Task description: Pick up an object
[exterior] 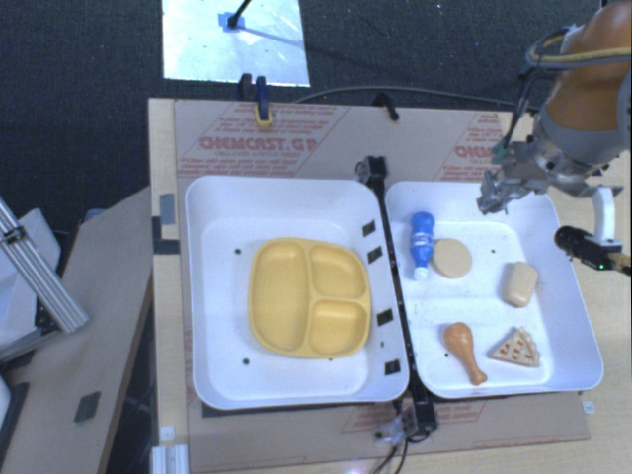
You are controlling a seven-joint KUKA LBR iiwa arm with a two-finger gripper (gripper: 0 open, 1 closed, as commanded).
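Currently the gripper (491, 203) hangs over the right bin's (573, 265) far edge; whether it grasps anything I cannot tell; the round cracker (452, 258) lies nearest, toward the bin's middle

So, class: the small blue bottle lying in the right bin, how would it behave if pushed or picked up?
The blue bottle lies on its side and looks round-bodied, so a sideways push would probably roll it. It seems small and plastic, likely light and stiff. Its smooth surface might slip from the hand.
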